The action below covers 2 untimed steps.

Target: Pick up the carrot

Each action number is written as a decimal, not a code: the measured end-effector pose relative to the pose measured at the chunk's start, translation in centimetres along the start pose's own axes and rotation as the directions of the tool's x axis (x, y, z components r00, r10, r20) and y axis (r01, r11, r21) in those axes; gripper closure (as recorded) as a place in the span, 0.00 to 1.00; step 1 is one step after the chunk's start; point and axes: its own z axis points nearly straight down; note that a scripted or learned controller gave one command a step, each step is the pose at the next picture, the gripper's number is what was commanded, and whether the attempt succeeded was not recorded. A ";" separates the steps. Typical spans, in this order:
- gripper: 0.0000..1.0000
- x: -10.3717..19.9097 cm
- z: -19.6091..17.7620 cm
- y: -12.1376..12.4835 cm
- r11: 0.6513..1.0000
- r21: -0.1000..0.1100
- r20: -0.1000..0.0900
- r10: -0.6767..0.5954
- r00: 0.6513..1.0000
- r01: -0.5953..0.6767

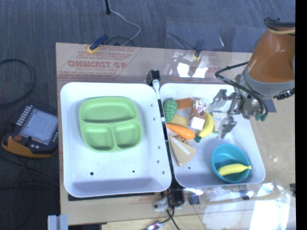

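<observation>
Hand [224, 115] hovers beside banana [209, 124], near carrot [181, 131].

Overhead slanted view of bins [67, 128]

The orange toy carrot [181, 131], made of smooth plastic with a small dark green tip at one end, lies flat on the floor of the right white bin [249, 143]. It is close to the left wall of this bin, about halfway between the far edge and the near edge. Its long body points slantwise: the thinner end is toward the left wall, and the green tip is toward the middle of the bin and a little nearer to the near edge. Its upper side is fully visible and nothing covers it.
</observation>
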 end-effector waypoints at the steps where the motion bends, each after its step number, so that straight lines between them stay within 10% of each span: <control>1: 0.00 3.0 12.0 3.0 0.997 -0.002 0.000 0.079 0.997 -0.079; 2: 0.00 -2.0 12.5 4.3 0.939 -0.002 0.010 0.343 0.939 -0.343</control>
